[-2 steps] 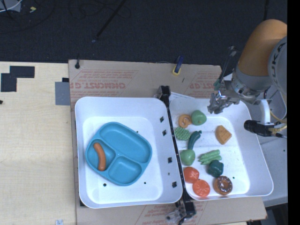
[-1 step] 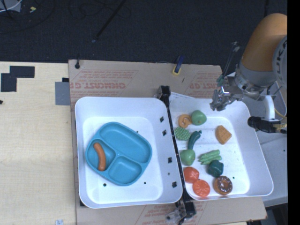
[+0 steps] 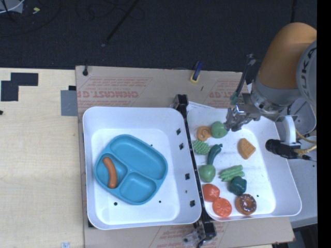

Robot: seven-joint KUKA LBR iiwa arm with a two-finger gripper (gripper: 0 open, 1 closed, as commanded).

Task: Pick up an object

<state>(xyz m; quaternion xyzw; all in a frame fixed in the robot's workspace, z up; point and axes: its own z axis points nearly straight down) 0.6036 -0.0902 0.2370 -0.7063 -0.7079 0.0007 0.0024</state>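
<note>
The right bin [image 3: 282,190] holds several toy foods: a tan pretzel [image 3: 203,134], a round green piece [image 3: 219,130], a bumpy green piece [image 3: 200,148], a dark green pepper [image 3: 214,153], a green apple [image 3: 207,172], green beans [image 3: 231,172], a dark green piece [image 3: 238,185], an orange wedge [image 3: 246,149], two red tomatoes [image 3: 210,191] [image 3: 222,207] and a chocolate donut [image 3: 245,204]. My gripper [image 3: 235,119] hangs low at the bin's upper part, just right of the round green piece. Nothing shows between its fingers.
The left bin [image 3: 98,123] carries a blue divided plate [image 3: 142,161] with an orange sausage [image 3: 110,172] in its left compartment. The grey arm with its orange band [image 3: 287,48] fills the upper right. A black clamp [image 3: 181,101] sits between the bins.
</note>
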